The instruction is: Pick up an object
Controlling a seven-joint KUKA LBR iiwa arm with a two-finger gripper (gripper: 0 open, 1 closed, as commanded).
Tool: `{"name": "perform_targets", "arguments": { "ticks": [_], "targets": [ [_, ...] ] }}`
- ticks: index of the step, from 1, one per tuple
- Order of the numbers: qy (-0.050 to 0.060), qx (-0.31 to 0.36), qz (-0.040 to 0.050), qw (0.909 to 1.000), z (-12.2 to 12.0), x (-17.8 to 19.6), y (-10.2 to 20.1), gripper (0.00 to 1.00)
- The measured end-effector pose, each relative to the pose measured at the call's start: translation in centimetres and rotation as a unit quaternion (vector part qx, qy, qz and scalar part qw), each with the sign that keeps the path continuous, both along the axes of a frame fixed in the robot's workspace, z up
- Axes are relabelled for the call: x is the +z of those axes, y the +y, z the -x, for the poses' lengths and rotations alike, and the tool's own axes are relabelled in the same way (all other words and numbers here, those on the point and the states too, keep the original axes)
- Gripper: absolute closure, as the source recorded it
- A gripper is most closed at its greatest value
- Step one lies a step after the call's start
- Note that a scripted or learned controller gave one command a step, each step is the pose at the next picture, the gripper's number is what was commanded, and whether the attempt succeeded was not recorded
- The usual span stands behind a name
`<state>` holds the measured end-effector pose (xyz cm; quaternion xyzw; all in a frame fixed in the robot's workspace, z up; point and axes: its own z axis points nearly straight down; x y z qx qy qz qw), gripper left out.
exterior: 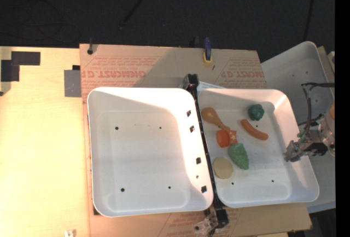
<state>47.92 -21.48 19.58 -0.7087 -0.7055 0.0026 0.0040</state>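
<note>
1. Poised at the right rim of the right bin (298,186): gripper (293,152), low over the bin's edge, well apart from every object. Clenched or released: cannot tell, too small and dark here. Nothing visibly held.
2. Likeliest target, judged by nearness: sausage (254,129), lying flat on the floor of the right bin, in its upper middle.
3. Just above it, a teal ball (256,112). Left of it, a red piece (225,138) touching or nearly touching a tan drumstick (212,116). Below those, a green lump (239,156) and a tan disc (222,167).
4. Beside it on the counter, the left bin (95,148).
5. Long axis of the sausage: slanted, running from upper left to lower right in the view, with the lower-right end pointing roughly toward the gripper.
6. Probably light, looking like toy food. Smooth, rounded and likely slippery, so apt to roll or squirt out of a pinch. Stiff or soft: cannot tell.
7. Best taken at mid-length, squeezing across the narrow width, square to the long axis, coming straight down.
8. Room enough on both long sides of the sausage, though the teal ball sits near the upper side.
</note>
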Motion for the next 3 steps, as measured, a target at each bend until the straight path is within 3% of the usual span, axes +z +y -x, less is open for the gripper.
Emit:
{"name": "perform_targets", "arguments": {
  "ticks": [1,2,3],
  "targets": [
    [-0.013,0.004,0.0031,0.9999,0.1,17.9,3.3,1.0],
    [0.005,0.001,-0.0022,1.0,0.7,0.9,0.9,1.0],
    [-0.011,0.005,0.0019,0.9999,0.1,14.0,5.1,1.0]
  ]
}}
